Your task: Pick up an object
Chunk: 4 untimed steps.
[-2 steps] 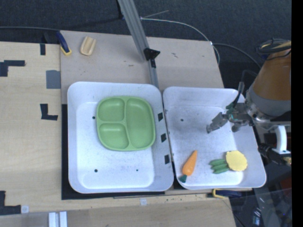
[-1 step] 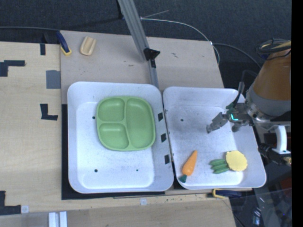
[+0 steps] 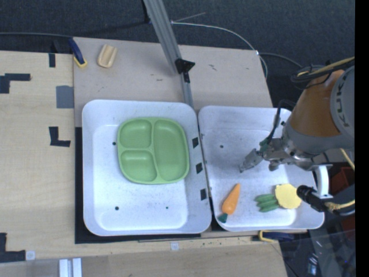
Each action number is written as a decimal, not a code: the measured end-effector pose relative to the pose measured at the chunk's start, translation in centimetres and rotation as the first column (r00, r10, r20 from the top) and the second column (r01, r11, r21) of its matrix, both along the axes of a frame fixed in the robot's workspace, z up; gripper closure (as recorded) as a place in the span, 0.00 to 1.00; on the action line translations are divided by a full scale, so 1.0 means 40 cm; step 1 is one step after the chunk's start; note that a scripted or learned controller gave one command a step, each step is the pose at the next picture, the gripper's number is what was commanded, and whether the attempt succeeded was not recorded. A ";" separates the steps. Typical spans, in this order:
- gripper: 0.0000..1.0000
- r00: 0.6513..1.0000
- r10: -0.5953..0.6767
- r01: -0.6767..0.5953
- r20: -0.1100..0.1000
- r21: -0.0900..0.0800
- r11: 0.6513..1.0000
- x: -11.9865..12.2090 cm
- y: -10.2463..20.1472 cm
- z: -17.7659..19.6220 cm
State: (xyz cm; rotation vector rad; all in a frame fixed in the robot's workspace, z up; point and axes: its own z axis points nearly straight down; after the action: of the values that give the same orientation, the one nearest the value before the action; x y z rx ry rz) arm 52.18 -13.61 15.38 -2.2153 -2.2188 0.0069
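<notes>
My tool hung over the right bin, fingers apart, holding nothing. Carrot lay near the front wall, apart from the tool. Looked like light, stiff, slick plastic; I'd have pinched across its thick orange middle.

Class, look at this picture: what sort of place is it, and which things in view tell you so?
Probably a robotics lab bench set up for grasping trials. A grey-and-orange arm reaches over two white bins; toy items, a carrot and a green divided plate, lie in them, and cables trail across the bench.
</notes>
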 end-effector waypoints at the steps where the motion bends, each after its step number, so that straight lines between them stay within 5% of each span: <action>1: 0.00 1.000 0.000 0.000 0.003 -0.002 1.000 0.004 0.002 -0.159; 2: 0.00 1.000 -0.001 0.001 0.007 -0.001 1.000 0.005 0.003 -0.160; 3: 1.00 1.000 0.000 0.000 0.006 0.000 1.000 0.005 0.004 -0.136; 4: 1.00 1.000 0.000 0.000 0.011 -0.002 1.000 0.002 0.023 0.014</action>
State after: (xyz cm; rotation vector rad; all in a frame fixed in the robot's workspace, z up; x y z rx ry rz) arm 52.26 -12.70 15.93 -2.2211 -2.2256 -0.0036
